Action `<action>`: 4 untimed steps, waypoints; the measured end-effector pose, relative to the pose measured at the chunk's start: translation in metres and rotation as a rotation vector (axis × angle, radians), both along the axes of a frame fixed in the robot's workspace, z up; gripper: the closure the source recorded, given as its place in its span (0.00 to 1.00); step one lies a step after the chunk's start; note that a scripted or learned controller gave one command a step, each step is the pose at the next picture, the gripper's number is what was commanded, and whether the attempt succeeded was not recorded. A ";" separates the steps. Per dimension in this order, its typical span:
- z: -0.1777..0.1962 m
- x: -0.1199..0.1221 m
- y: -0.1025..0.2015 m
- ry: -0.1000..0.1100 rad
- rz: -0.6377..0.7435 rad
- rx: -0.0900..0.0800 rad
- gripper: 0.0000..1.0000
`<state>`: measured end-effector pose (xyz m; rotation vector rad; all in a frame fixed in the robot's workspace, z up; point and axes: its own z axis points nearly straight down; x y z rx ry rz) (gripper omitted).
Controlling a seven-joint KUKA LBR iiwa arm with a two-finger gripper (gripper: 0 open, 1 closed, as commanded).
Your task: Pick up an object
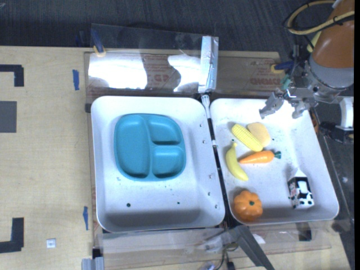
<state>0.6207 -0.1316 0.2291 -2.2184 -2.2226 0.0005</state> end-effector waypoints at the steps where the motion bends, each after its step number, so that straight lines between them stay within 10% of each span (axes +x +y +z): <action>1: -0.114 -0.017 -0.002 0.009 0.115 0.002 0.00; 2: -0.142 -0.046 -0.019 -0.005 0.123 -0.001 0.00; 3: -0.130 -0.044 -0.019 -0.012 0.122 -0.003 1.00; 4: -0.005 -0.001 0.077 -0.011 -0.022 0.001 1.00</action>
